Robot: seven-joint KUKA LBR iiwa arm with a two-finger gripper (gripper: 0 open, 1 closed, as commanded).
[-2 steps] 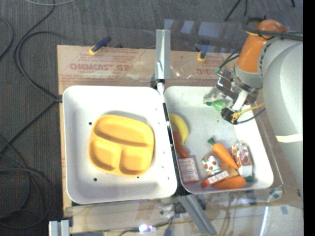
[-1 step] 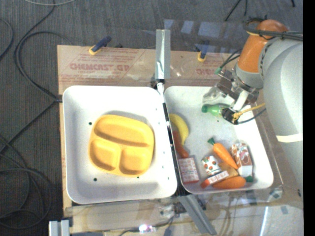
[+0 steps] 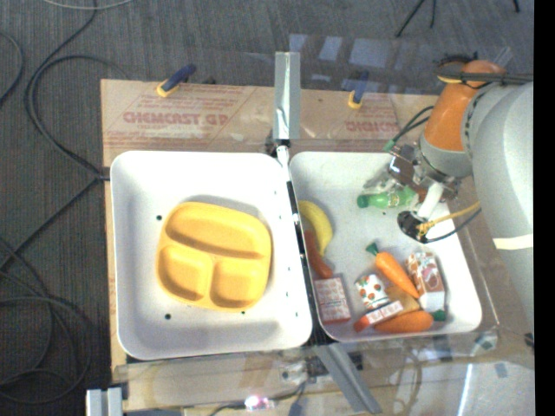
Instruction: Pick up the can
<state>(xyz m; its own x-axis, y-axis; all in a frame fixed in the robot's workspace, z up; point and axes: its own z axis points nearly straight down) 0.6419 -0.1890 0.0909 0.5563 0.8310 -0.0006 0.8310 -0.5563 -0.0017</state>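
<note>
I am watching the arm (image 3: 499, 137) reaching in from the right over the right bin (image 3: 473, 315), its orange band sitting above the wrist at the bin's far right corner. The gripper (image 3: 401, 173) is hanging low over the far part of that bin, right beside a green bottle (image 3: 386, 200) that is lying on its side; whether it is touching the bottle I cannot tell (from this angle the wrist is hiding the tips, so how the pincer stands is beyond me too).

The can (image 3: 372, 289), white with a red pattern, is resting in the near half of the right bin, well apart from the gripper. It is lying just beside a carrot (image 3: 395, 271) on its right, with a small red-and-white packet (image 3: 330, 298) to its left. A second orange carrot (image 3: 404, 322) is lying along the near wall, and a small carton (image 3: 427, 281) is standing near the right wall. A banana (image 3: 317, 224) is lying against the left wall.

The left bin (image 3: 130, 258) is holding a yellow divided tray (image 3: 214, 255).
</note>
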